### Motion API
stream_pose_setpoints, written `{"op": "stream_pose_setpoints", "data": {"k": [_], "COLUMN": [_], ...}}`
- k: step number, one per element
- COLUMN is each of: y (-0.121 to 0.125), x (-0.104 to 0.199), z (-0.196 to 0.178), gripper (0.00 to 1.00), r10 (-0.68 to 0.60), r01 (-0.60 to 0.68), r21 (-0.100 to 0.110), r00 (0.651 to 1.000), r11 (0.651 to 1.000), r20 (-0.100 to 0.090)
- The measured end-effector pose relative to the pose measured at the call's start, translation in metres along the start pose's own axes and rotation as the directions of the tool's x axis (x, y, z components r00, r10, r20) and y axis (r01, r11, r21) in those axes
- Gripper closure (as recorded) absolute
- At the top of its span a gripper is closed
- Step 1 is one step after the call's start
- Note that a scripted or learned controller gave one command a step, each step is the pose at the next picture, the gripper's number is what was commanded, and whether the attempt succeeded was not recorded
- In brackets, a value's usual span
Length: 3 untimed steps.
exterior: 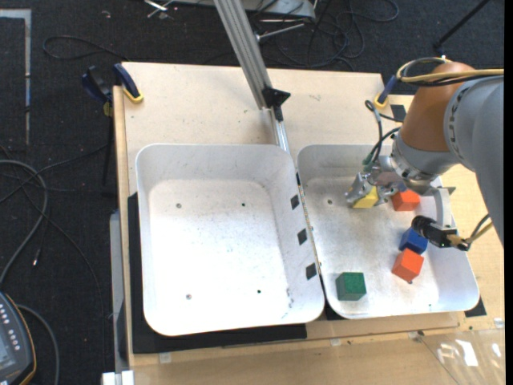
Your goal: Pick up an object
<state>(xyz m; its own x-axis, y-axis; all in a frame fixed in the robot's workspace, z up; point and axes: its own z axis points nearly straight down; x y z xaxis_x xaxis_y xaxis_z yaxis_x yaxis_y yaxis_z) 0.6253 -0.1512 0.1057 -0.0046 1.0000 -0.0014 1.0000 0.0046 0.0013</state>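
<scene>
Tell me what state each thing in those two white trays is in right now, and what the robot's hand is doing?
Gripper: low in the right bin, at the yellow block.
Yellow block: at the fingertips; held or not, unclear.
Green block: lying free near the front.
Blue block: lying free.
Orange block: lying free, tilted, just in front of the blue one.
Second orange block: partly under the wrist.
Right bin: holds all blocks.
Left bin: flat on the bench.

Four blocks [350, 285] lie in the right bin [321, 175] (left bin [160, 167] beside it).

Two white bins [216, 239], two orange blocks [408, 265], one blue block [414, 241], one green block [350, 285], one yellow block [366, 200]
</scene>
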Motion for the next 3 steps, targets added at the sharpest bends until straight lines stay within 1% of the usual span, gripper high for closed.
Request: {"op": "stream_pose_setpoints", "data": {"k": [1, 2, 3], "y": [0.041, 0.031, 0.047], "x": [-0.009, -0.016, 0.068], "z": [-0.052, -0.065, -0.091], "gripper": [1.0, 1.0, 1.0], "r10": [0.001, 0.005, -0.005], "r01": [-0.001, -0.005, 0.005], "r21": [-0.007, -0.001, -0.003], "r00": [1.0, 1.0, 1.0], "r11": [1.0, 1.0, 1.0], "r20": [0.001, 0.0, -0.004]}}
